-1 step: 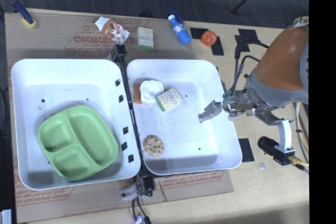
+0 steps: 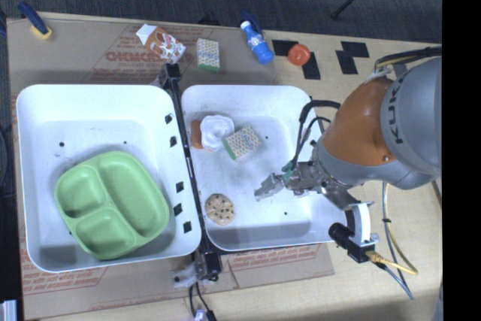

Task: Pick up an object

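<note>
The right bin (image 2: 301,105) holds a round speckled cookie (image 2: 219,209) near its front left. A green-and-white patterned block (image 2: 242,141) lies further back, beside a crumpled white item (image 2: 216,129) with an orange piece (image 2: 196,134) at its left. My gripper (image 2: 267,187) hangs low over the bin's bare floor right of centre, pointing left. It is apart from the cookie and the block, with nothing seen in it. In the left bin (image 2: 45,109) lies a green divided plate (image 2: 111,203).
Behind the bins on the cardboard lie a snack packet (image 2: 160,43), a second patterned block (image 2: 207,54), a blue bottle (image 2: 258,43) and an orange cap (image 2: 299,54). A blue clamp (image 2: 34,20) sits far back left. Black clips line the divider (image 2: 180,154).
</note>
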Robot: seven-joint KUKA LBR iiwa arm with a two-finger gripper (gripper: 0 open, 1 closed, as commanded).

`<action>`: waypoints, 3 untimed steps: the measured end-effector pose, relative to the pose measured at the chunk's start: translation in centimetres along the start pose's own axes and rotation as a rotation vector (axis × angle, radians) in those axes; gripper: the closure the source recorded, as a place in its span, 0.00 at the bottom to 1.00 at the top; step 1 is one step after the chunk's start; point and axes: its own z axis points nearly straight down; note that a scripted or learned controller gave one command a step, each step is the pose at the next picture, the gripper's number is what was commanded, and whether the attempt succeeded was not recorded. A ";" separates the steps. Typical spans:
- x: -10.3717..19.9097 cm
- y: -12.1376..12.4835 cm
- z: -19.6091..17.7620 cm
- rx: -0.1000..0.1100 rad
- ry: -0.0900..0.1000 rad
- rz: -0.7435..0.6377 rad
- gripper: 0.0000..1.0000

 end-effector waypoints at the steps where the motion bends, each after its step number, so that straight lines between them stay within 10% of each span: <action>1: 0.7 10.7 4.9 -0.003 -0.002 -0.001 0.00; 2: 0.7 10.7 3.9 -0.001 -0.001 -0.004 1.00; 3: 2.7 16.0 -8.7 -0.008 -0.002 0.001 1.00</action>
